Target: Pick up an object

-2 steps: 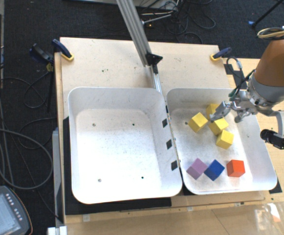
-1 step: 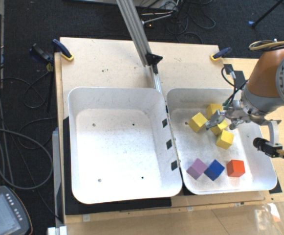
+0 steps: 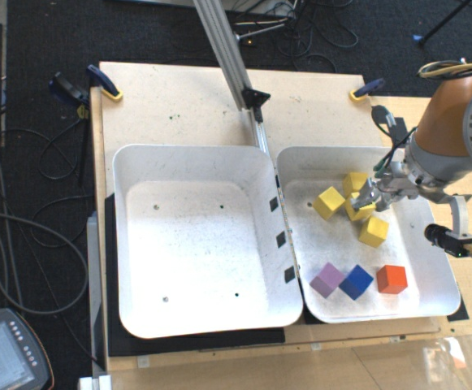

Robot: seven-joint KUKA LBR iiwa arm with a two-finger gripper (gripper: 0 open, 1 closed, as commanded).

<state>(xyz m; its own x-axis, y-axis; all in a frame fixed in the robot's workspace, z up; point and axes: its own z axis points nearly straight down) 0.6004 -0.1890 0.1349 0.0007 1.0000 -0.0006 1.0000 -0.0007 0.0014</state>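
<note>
Several yellow cubes lie in the right bin [image 3: 430, 299]: one at the left [image 3: 329, 202], one further back [image 3: 353, 182], one under the gripper's tip [image 3: 359, 211] and one nearer the front [image 3: 374, 231]. My gripper [image 3: 369, 199] reaches in from the right and sits low among them, right at the yellow cube under its tip and partly covering it. Along the bin's front stand a purple cube [image 3: 327, 279], a blue cube [image 3: 356, 282] and a red cube [image 3: 391, 279].
The left bin [image 3: 130, 218] adjoins the right one at a raised middle rim. A slanted metal pole [image 3: 223, 43] runs from the back down to the bins' junction. Clamps sit at the bench's back corners.
</note>
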